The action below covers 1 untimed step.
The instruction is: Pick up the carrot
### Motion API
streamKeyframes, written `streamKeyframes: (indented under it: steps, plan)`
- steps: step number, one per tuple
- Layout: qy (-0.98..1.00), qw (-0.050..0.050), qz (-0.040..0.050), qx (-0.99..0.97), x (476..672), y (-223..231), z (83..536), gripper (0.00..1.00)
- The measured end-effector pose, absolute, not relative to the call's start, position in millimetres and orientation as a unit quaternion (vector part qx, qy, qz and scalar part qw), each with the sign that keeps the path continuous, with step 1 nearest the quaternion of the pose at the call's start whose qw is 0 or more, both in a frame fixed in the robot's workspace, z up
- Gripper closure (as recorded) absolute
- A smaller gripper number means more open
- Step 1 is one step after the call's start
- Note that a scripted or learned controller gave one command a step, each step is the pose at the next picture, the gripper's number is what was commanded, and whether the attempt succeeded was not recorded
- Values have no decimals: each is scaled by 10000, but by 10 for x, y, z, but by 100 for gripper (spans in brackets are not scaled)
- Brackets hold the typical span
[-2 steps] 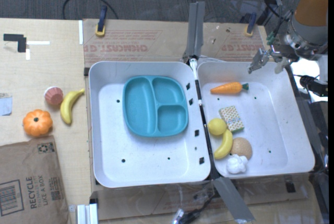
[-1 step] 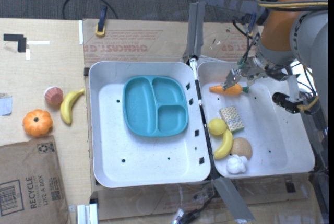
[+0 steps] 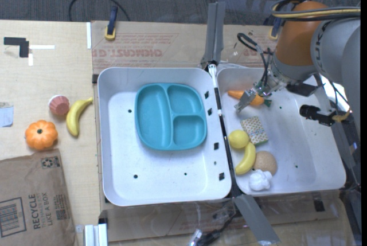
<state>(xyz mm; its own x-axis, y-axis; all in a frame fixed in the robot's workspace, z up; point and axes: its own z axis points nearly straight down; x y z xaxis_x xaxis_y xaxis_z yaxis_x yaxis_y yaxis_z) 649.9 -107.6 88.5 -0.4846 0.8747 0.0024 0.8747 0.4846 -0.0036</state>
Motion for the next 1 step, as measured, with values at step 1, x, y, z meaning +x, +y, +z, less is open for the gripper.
streamKeyframes:
  steps: [1]
  plan:
    - [-8604,25,14,-5095,6501,-1094,944,100]
